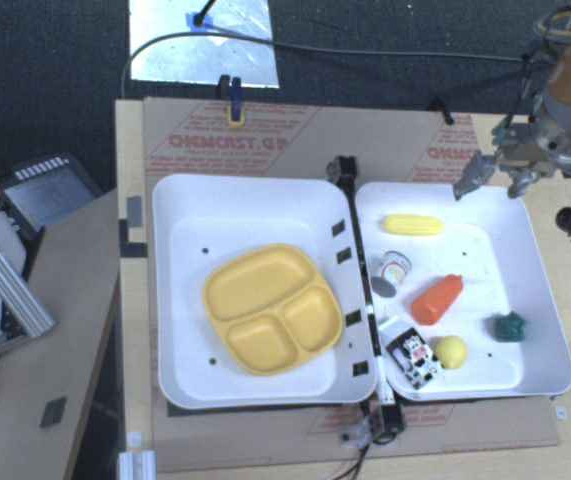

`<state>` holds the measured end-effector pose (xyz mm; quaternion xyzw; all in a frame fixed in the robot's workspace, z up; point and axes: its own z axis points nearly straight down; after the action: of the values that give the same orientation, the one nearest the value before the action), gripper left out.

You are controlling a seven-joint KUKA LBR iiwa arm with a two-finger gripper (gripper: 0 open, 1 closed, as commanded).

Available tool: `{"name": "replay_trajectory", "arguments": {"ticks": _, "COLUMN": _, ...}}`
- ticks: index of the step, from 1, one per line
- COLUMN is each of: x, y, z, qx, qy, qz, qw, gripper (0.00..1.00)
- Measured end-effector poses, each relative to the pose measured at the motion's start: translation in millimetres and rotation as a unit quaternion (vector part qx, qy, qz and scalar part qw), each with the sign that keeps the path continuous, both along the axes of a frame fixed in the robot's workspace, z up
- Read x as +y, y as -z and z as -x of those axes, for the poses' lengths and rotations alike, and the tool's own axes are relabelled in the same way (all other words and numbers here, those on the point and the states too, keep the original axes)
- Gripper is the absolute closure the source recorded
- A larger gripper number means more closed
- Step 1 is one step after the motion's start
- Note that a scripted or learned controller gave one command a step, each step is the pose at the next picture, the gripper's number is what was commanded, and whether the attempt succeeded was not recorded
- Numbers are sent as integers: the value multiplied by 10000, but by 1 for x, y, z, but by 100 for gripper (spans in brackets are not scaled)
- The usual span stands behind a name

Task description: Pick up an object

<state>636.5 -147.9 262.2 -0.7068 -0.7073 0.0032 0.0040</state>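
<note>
My gripper point(492, 180) hangs open above the far edge of the right bin point(540, 268), with nothing between its fingers. Below it in that bin lie a yellow corn cob point(412, 225), a small round tin point(394, 268), an orange bottle point(436, 299), a yellow lemon point(451, 352), a dark green toy point(509, 327) and a black-and-white patterned item point(413, 356). The corn cob is nearest to the gripper, down and to its left.
A yellow three-part tray point(270, 308) lies in the left bin point(175, 268). A black divider clamp point(345, 171) sits between the bins. A grey device point(50, 193) and metal rail point(5, 278) stand on the side table at left.
</note>
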Motion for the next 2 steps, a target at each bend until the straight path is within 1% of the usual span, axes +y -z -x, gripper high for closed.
{"name": "replay_trajectory", "arguments": {"ticks": 1, "x": 0, "y": -8, "z": -2, "qx": -60, "qy": -11, "qz": 9, "qw": 10000, "gripper": 0}}
{"name": "replay_trajectory", "arguments": {"ticks": 2, "x": -2, "y": 53, "z": -3, "qx": -47, "qy": -6, "qz": 9, "qw": 10000, "gripper": 0}}
